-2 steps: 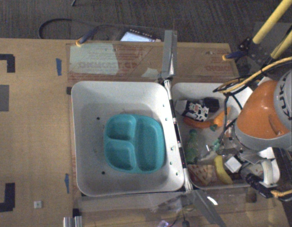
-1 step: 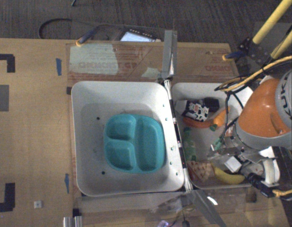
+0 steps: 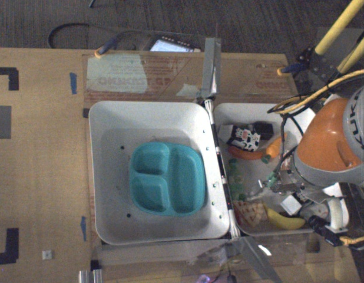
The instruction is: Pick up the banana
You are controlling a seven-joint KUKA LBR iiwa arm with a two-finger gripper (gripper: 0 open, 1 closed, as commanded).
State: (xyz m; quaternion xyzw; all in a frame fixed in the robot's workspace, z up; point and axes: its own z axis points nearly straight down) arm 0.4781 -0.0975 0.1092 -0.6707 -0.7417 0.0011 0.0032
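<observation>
Left bin [image 3: 105, 158] holds a teal divided tray [image 3: 168, 178]. Right bin [image 3: 252, 112] — banana [image 3: 285, 220] at its near edge among clutter. Claw [image 3: 280, 184] above it — grip state unreadable.

A robot lab: a big robot arm [image 3: 332, 140] reaches over two white bins [image 3: 105, 158] on a taped-up table [image 3: 40, 175].

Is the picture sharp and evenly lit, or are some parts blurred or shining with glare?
In the camera view, the whole frame is soft. The teal three-compartment plastic tray stays readable in even light. Glare shows on the clear plastic sheet above the left white bin. The small yellow banana looks blurry, partly behind the arm.
</observation>
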